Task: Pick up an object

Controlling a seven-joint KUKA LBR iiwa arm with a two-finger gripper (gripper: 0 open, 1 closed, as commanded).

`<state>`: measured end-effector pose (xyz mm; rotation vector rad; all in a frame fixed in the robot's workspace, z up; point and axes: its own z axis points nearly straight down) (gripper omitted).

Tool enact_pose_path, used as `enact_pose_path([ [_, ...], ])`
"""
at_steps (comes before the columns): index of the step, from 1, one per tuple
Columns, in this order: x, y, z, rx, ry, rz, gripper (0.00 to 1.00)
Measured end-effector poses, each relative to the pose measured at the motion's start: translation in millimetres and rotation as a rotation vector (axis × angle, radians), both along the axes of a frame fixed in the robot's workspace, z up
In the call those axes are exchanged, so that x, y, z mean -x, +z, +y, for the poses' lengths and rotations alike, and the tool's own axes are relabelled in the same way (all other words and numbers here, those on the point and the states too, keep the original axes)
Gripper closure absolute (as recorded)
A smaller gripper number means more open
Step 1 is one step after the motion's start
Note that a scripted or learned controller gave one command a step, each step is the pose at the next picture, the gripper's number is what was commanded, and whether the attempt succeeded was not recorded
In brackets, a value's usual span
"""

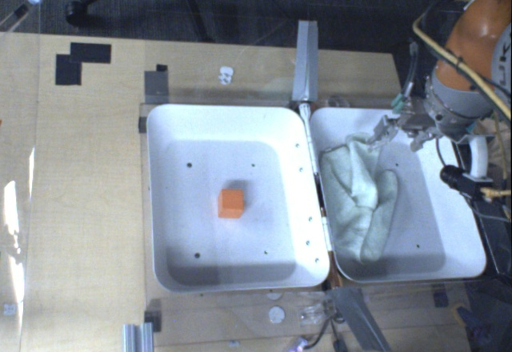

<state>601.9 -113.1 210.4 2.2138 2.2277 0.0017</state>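
Worktop (88,206): pale wood-grain surface, set against dark carpet at its far edge.

Directly on it:
- Left bin (168,134): shallow, white, rounded corners, lying flat.
- Right bin (456,250): same make, just beside the left bin, their inner rims touching along a central seam.
- Metal bar (305,62): grey, upright on the seam line at the far side of the bins.
- Black patches (80,62): two flat dark shapes at the far left.
- Small dark bracket (158,85): at the left bin's far corner.
- Small white scrap (226,74): near the far edge, apart from the bins.
- Clear sheet (20,182): glossy panel over the left margin, catching glare.
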Motion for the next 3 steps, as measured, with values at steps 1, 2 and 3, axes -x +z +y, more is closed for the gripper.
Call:
enact_pose_path([
  [1,-15.7,-114.0,-8.8,0.0,-0.066,-0.006,0.0],
  [2,-15.6,-114.0,-8.8,0.0,-0.066,-0.005,0.0],
  [3,-17.2,-102.9,-7.6,0.0,-0.063,-0.009,1.0],
])
